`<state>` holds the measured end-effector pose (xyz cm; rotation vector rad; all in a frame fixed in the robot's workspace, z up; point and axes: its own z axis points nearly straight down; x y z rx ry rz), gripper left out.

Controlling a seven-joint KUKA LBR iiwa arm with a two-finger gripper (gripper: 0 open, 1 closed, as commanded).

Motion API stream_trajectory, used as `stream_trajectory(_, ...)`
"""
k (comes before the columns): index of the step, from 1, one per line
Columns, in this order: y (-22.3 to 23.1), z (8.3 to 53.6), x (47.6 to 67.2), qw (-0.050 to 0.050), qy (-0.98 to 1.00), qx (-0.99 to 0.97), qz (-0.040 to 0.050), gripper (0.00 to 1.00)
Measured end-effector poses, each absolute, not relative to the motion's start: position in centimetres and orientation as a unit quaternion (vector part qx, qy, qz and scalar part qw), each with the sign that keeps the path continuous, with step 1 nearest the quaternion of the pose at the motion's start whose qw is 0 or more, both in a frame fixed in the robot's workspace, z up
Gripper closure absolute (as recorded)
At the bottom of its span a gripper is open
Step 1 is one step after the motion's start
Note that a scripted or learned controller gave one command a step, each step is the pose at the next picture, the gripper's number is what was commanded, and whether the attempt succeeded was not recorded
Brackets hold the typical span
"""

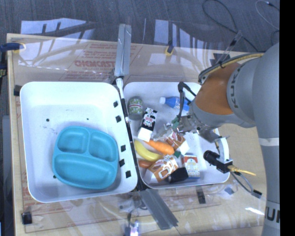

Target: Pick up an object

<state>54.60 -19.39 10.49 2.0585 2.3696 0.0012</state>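
Floor: dark grey carpet (88,4) fills the upper frame, with black cables (221,6) looping at upper right.

Bench: pale wood-coloured top (64,58) under a clear sheet that reflects light; reddish printed lettering (91,63) shows through at upper left. A blue clamp (7,47) sits on the far left edge. A grey metal bar (122,48) runs from top centre down to the seam between the bins.

Arm: grey body (265,92) enters from the right edge, orange band (214,90) above the wrist, reaching down over the right bin.

Left bin (34,97), white and shallow, centre left: holds a blue divided tray (86,157) with three compartments, lying flat in its lower half.

Right bin (152,90), touching the left one at the seam: crowded with small items. Lower left of it, a banana (145,151) with a carrot (160,146) just beside it. A brown printed packet (163,167) lies below them. A green-grey round can (135,106) sits at upper left of the bin, and a black-and-white cow-patterned piece (148,117) just right of it. A blue-capped bottle (173,102) lies near the upper rim.

Gripper (179,127): low over the clutter in mid-bin, just right of the carrot. Cannot tell its state, nor whether anything is grasped.
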Motion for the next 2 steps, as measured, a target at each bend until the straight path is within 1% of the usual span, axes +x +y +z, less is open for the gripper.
stream_trajectory(1,-19.4,11.4,54.6,0.001,0.757,0.654,-0.0013,1.00)
stream_trajectory(2,-13.8,20.9,58.3,-0.001,0.749,0.663,-0.0004,1.00)
